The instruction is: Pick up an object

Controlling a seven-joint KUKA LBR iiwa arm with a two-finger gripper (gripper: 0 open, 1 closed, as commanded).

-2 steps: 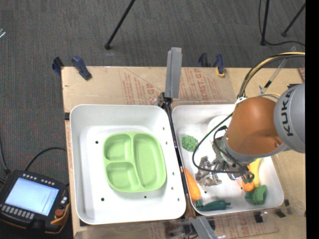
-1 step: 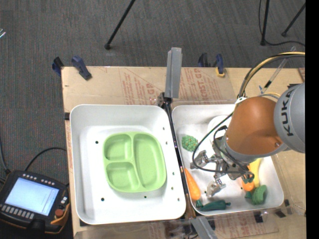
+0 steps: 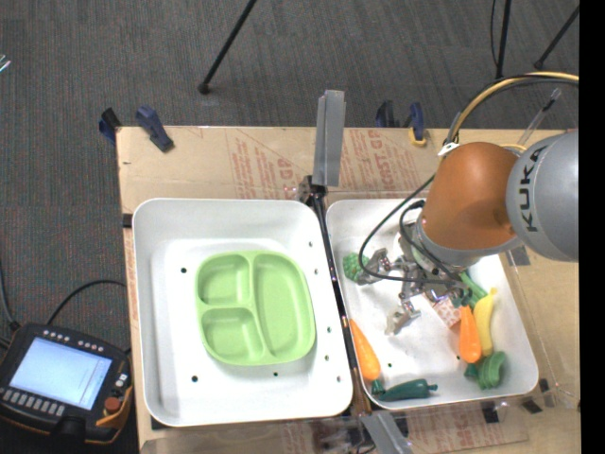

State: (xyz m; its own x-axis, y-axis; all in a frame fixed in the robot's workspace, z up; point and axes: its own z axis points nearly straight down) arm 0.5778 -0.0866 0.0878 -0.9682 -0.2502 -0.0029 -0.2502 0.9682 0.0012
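dark carpet and tripod legs frame your bench, where two white bins sit side by side: the left bin (image 3: 151, 253) carries a green divided plate (image 3: 255, 307), and the right bin (image 3: 522, 348) holds the toy food you have to choose from. your gripper (image 3: 405, 315) hangs low over bare floor in the middle of the right bin, fingers slightly apart with nothing between them. the candidates ring it instead: an orange carrot (image 3: 364, 346) by the left wall, a dark green pepper (image 3: 408, 387) at the near wall, a second carrot (image 3: 469, 334) touching a yellow banana (image 3: 485, 318) on the right, a green piece (image 3: 353, 268) behind. your risk, as i judge it, is closing on empty floor. going right, the touching pair may both get nudged or slip; the wall-hugging carrot leaves little room for a finger.
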